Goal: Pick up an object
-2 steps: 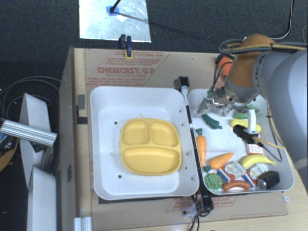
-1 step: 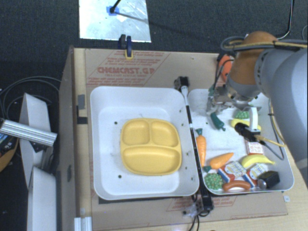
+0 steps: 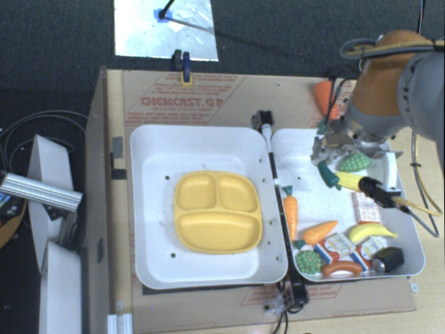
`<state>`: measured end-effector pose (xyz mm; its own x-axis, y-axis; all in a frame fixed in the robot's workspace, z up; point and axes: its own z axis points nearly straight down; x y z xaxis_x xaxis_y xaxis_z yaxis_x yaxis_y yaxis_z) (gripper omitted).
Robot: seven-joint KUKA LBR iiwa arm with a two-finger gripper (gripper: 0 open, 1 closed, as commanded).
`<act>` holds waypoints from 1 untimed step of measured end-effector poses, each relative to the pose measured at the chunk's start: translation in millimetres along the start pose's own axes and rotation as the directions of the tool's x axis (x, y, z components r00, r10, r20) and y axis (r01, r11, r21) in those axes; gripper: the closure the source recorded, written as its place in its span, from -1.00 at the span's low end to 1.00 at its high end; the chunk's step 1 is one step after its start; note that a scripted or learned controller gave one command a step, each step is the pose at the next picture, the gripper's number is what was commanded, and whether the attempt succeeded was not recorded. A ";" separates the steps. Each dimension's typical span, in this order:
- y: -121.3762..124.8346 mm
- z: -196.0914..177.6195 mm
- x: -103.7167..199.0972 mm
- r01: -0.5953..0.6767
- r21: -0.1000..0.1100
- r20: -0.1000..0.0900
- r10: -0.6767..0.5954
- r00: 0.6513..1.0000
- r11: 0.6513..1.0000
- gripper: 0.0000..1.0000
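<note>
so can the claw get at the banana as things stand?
Probably yes. The banana lies on top near the right bin's front, nothing over it; the claw sits farther back. The neighbouring packets crowd it.

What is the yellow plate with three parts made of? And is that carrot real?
The yellow plate looks like smooth moulded plastic: one even colour, rounded dividers, a soft sheen. The carrot by the bin's dividing wall is probably a plastic toy: flat uniform orange with a neat green top. From this far, I can't be certain.

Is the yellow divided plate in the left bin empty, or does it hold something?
Empty. The yellow divided plate lies flat in the left bin, and all three compartments show bare yellow surface.
</note>
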<state>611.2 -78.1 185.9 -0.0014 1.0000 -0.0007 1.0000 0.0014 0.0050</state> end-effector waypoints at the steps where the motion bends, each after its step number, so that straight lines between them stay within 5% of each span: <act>1: -19.7 -22.5 36.6 0.003 0.003 -0.002 -0.003 1.000 1.000 1.00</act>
<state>591.3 -41.5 208.3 -0.0044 1.0000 0.0008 1.0000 0.0044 0.0015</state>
